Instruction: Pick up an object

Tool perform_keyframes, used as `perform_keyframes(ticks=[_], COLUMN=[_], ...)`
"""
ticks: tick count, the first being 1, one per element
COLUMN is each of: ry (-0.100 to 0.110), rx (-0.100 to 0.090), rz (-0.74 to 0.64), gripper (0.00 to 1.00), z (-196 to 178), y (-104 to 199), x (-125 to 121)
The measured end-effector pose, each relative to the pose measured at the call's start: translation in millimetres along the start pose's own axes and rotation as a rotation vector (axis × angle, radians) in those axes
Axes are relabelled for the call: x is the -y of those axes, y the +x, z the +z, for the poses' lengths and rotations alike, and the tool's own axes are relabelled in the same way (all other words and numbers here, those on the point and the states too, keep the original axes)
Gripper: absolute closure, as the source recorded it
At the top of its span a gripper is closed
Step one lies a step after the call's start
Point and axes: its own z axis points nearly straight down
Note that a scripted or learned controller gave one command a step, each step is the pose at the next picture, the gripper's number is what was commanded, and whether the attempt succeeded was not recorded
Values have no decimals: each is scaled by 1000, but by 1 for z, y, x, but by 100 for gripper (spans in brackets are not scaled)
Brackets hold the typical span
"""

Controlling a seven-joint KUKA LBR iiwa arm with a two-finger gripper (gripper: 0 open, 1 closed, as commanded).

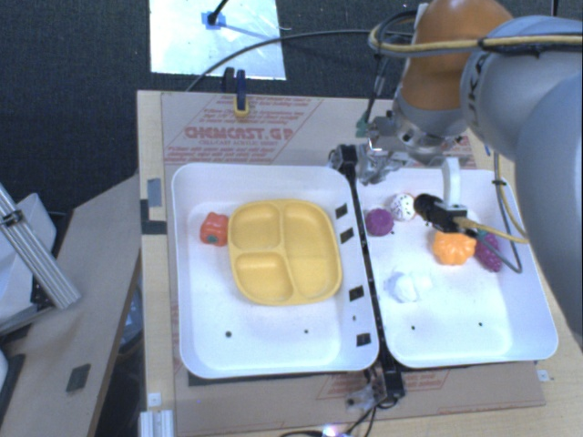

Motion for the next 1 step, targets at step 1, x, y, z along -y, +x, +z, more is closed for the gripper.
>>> perform_keyframes(ticks=[1], ry=[0], rx=[-1], rz=[-1], gripper=[100], z=[6], y=[58], x=[5])
